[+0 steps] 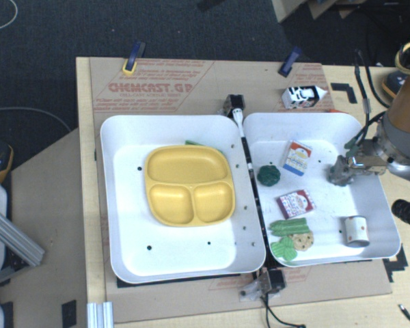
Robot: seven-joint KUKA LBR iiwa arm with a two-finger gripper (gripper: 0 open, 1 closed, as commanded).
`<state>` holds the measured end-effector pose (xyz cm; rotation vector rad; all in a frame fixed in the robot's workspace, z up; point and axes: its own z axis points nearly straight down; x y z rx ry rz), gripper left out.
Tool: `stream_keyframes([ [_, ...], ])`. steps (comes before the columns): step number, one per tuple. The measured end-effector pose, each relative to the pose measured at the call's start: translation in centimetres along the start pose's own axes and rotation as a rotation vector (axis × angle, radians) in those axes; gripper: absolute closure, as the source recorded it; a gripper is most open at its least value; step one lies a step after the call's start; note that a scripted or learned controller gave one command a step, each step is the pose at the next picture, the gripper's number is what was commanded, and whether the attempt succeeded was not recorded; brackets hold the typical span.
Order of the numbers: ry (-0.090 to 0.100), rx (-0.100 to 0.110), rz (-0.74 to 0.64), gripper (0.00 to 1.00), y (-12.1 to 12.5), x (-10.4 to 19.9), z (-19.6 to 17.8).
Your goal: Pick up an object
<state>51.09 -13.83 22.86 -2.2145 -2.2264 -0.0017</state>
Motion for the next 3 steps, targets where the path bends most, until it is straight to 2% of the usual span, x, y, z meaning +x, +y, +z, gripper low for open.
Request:
stream_keyframes([
  [2,-0.002,-0.003,0.001,1.0,4.0,9.9,1.9],
  [3,-0.002,-0.004,0.001,1.0,5.8,15.3,1.6],
])
